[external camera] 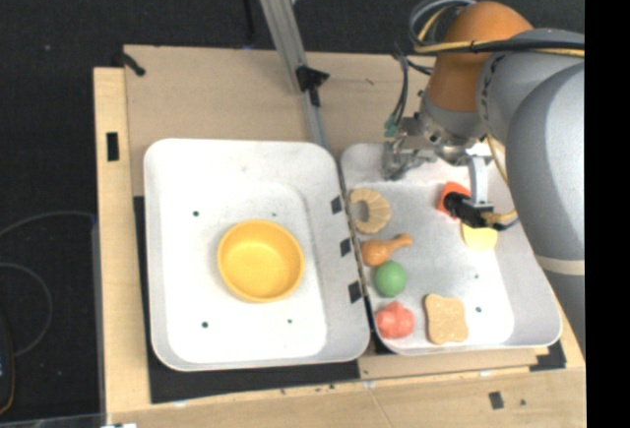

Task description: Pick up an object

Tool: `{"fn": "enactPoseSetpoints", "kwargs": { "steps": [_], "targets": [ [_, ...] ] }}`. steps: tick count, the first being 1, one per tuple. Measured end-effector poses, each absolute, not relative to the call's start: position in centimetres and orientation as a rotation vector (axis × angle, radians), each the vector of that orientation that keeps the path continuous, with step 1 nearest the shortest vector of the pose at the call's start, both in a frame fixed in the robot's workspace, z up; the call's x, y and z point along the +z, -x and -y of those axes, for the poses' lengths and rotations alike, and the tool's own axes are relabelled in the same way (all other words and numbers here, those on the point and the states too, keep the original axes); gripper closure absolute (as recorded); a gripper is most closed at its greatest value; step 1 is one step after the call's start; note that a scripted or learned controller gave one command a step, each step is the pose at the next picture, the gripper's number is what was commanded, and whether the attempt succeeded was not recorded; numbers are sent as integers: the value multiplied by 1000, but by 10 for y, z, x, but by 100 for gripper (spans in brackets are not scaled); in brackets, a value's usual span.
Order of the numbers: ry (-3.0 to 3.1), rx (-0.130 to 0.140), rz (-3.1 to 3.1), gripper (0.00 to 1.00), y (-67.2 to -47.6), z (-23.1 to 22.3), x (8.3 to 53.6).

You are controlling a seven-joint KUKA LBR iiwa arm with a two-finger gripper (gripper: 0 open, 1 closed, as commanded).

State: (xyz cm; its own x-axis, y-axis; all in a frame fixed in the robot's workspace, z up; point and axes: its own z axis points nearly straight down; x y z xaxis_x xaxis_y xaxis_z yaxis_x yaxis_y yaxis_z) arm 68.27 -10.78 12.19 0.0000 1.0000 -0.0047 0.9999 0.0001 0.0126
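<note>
The right bin (512,303) holds several small items. A beige ring-shaped piece (371,209) lies near its left wall. Below that piece come a brown drumstick (385,248), a green ball (391,277) and a red piece (396,320). A toast slice (446,318) lies at the front. An orange item (454,202) and a yellow piece (479,237) sit close under the arm at the right. My gripper (400,154) hangs over the bin's back left corner, above and to the right of the beige ring, with nothing seen in it.
The left bin (177,180) holds a yellow bowl (260,261) near its middle. A slanted metal pole (278,18) comes down to the gap between the bins at the back. The grey arm (546,151) covers the right bin's right side.
</note>
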Motion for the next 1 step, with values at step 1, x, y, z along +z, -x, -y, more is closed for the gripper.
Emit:
{"fn": "enactPoseSetpoints", "kwargs": {
  "steps": [1],
  "targets": [
    [-2215, 8, -2220, 100, -682, 103, 185]
  ]
}}
